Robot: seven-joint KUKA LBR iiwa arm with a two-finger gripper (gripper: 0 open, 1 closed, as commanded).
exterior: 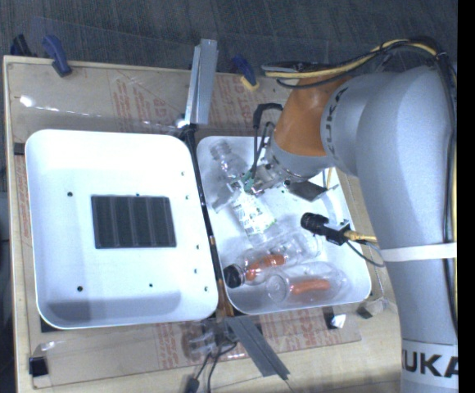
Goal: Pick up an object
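Observation:
My gripper (248, 183) is low in the upper half of the right bin (354, 262), reaching in from the right under the orange wrist band. It sits right over a clear plastic bottle (252, 217) that lies lengthwise below it. I cannot tell whether it touches the bottle. Another clear bottle (223, 160) lies toward the bin's top left corner. Near the front lie two clear bottles with orange contents (264, 264) (309, 286), one with a black cap (232, 277).
The left bin (57, 170) holds a dark ribbed rectangular block (133, 221) at its middle. A raised divider (205, 219) separates the two bins. Blue clamps (57, 56) grip the board's far edge. A metal bracket (201, 80) stands behind the bins.

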